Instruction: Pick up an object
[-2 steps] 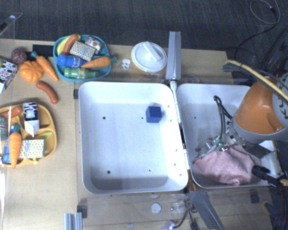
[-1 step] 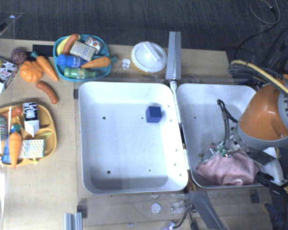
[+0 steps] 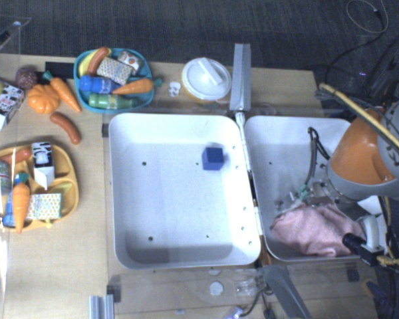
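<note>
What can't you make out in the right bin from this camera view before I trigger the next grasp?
- Gripper: the jaws sit at the pink cloth, small and blurred among cables; whether they are open or shut is unreadable.
- Anything under the pink cloth: hidden by its folds.
- Right bin, far right side: covered by the arm's orange band.
- Blue cube in the left bin: too small to read its surface.

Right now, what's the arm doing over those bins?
The arm reaches in from the right and is down over the right bin, its wrist close above a crumpled pink cloth in that bin's near corner. Whether it has hold of the cloth can't be seen. A small blue block sits untouched in the left bin.
</note>
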`<action>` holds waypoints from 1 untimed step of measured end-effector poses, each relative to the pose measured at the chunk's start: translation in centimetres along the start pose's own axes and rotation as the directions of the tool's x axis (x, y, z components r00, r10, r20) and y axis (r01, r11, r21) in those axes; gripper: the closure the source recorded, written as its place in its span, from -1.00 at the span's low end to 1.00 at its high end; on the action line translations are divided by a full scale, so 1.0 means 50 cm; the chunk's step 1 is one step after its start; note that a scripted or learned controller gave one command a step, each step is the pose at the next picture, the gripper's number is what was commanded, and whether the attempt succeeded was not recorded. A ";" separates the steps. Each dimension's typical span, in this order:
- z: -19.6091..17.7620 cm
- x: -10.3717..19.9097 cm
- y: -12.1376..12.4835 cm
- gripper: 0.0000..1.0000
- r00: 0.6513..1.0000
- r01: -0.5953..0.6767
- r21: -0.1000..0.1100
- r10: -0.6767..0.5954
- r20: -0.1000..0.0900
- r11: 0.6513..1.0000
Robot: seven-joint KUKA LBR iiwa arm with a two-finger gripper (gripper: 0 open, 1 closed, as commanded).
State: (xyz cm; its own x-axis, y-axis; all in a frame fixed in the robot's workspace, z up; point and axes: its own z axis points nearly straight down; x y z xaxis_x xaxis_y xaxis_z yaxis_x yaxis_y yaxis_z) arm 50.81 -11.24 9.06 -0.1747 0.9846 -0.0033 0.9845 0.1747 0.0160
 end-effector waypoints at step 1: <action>0.003 0.025 0.092 -1.00 0.981 -0.193 0.002 0.193 0.002 0.981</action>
State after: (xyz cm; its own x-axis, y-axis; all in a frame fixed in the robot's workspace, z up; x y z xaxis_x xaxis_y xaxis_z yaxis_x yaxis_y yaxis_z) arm 55.13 -9.18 9.00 0.0187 0.9998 -0.0023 0.9997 -0.0186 0.0145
